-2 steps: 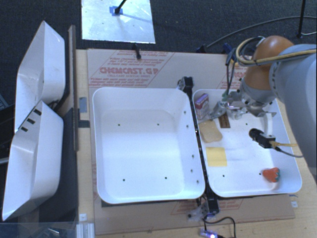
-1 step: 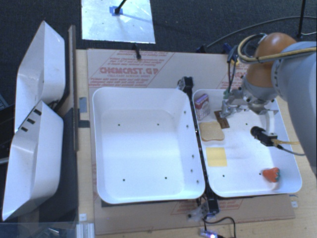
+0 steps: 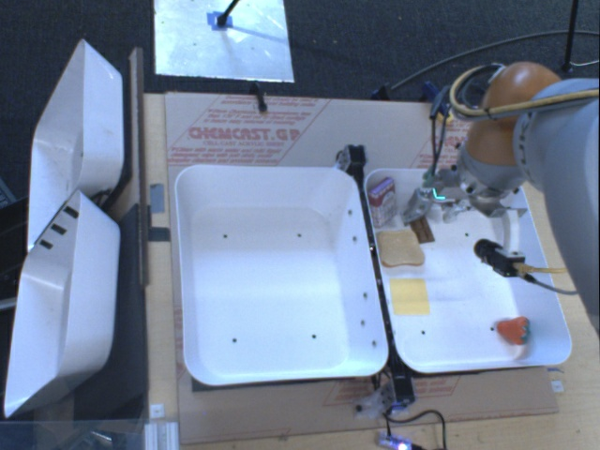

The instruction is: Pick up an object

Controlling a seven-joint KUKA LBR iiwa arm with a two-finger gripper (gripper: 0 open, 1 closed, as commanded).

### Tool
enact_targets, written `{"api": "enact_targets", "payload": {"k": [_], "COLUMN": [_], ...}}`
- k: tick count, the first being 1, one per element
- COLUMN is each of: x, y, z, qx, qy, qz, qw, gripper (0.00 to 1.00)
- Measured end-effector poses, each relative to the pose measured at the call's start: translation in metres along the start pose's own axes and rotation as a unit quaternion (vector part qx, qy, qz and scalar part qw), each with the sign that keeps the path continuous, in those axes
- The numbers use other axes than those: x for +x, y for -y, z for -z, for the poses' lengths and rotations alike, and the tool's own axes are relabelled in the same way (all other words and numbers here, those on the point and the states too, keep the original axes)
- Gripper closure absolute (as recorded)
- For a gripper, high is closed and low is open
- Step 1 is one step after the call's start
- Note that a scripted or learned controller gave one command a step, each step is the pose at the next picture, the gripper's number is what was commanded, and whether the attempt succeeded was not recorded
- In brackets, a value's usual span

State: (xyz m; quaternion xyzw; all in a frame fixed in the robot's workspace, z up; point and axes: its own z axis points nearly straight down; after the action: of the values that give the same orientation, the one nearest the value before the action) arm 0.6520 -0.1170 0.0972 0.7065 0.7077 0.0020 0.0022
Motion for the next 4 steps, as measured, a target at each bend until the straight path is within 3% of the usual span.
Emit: {"api": "enact_targets", "payload": {"k": [2,3,4], "x": [0.022,0.012,0.009], "y": [0.017,0.029,0.002], "z": [-0.013,-0.013,-0.013], "qx": [0.003,0.003,0.002], "qy": [0.0,0.0,0.0], "qz": [0.0,-0.001,0.0], "qw": [1.0,1.0,1.0], "gripper": [0.0,0.0,0.0]}}
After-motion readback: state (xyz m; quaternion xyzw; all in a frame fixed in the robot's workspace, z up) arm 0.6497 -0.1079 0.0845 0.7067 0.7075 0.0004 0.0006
